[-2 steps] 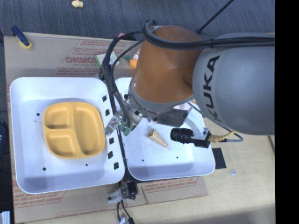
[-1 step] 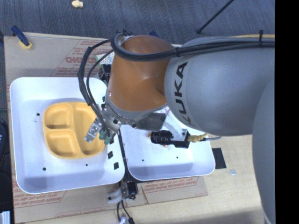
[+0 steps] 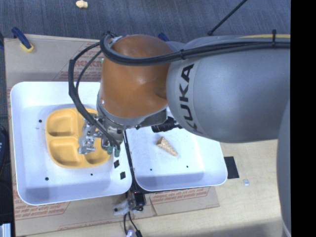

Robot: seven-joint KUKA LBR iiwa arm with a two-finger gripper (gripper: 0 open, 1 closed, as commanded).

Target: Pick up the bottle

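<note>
My gripper (image 3: 95, 143) hangs low over the left bin (image 3: 24, 132), above the right edge of a yellow divided tray (image 3: 61, 135) that lies in it. The arm's orange band (image 3: 133, 75) and grey body cover much of both bins, hiding whatever lies beneath. A thin sliver of green (image 3: 102, 61) peeks out at the orange band's upper left edge, and I cannot tell what it belongs to. Nothing can be made out held at the gripper.
A small tan cone-shaped piece (image 3: 167, 146) lies in the right bin (image 3: 197, 174), just right of the divider between the bins. Black cables (image 3: 74, 90) loop from the wrist over the left bin. Blue clamps (image 3: 22, 38) sit at the cardboard's back edge.
</note>
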